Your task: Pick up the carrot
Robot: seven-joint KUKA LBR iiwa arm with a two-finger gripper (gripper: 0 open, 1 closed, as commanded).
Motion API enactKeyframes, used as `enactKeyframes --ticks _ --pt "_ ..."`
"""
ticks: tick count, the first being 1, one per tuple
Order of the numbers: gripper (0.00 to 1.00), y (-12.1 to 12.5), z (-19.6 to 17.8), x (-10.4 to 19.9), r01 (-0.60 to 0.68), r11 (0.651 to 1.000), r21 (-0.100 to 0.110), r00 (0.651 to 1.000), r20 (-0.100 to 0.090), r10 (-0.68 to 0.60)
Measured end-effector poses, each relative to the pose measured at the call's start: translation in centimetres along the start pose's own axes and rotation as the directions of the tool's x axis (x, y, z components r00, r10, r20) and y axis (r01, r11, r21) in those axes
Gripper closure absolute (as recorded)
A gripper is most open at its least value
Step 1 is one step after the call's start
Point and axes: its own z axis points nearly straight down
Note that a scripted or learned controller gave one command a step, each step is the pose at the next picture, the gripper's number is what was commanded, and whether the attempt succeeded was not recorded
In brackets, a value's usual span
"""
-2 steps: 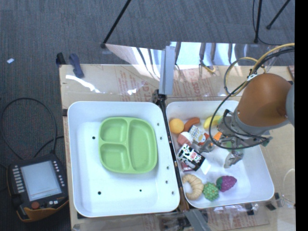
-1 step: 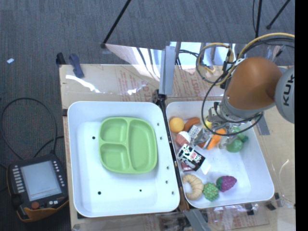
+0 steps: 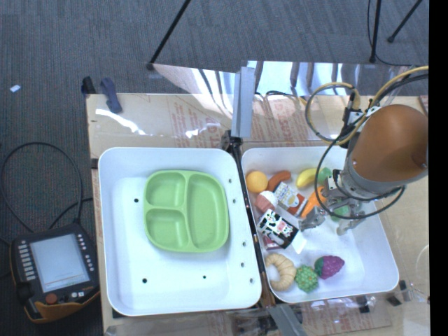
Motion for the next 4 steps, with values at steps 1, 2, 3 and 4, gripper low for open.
enactKeyframes --ticks 1,2,3,4 --pt "0.0 -2.2 0.0 -2.2 0.205 0.979 -0.001 0.979 -0.005 -0.205" --pt "1.0 -3.2 -0.4 -4.4 0.264 0.964 -0.003 0.964 0.004 -0.264" --pt "1.0 -2.1 -7.8 -0.6 0.317 0.948 -0.019 0.949 0.014 -0.316" --pt "0.0 -2.2 -13.1 3.1 0.317 0.948 0.0 0.948 0.0 -0.317"
